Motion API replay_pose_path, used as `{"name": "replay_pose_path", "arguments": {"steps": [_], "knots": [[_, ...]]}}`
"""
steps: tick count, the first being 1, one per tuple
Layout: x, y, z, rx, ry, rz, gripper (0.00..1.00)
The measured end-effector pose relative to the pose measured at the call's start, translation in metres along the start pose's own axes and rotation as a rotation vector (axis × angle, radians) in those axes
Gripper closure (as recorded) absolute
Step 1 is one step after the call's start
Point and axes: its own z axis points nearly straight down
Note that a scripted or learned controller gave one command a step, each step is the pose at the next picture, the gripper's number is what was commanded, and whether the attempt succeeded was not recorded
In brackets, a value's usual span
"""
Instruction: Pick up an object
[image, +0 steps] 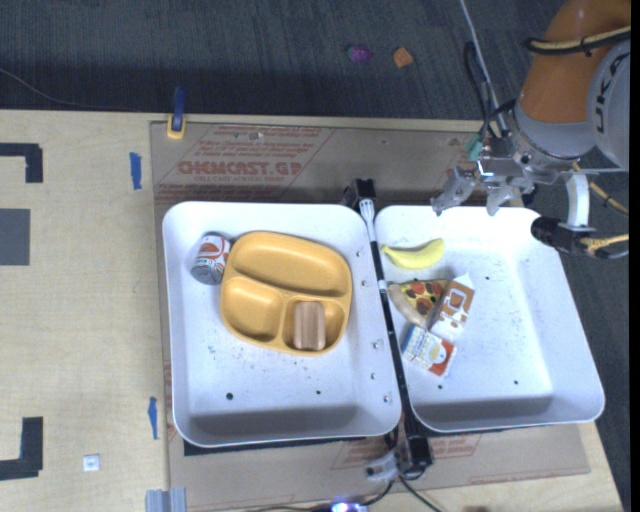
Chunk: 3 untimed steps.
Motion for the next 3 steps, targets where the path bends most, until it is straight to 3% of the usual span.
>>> {"name": "replay_pose_path", "arguments": {"steps": [1, 2, 3], "knots": [[-0.036, -0.072, 0.1, 0.0, -0.001, 0.002, 0.0], [-0.006, -0.113, 0.132, -0.003, -0.001, 0.001, 0.0], [-0.007, -0.112, 0.121, -0.009, -0.004, 0.003, 1.0]]}}
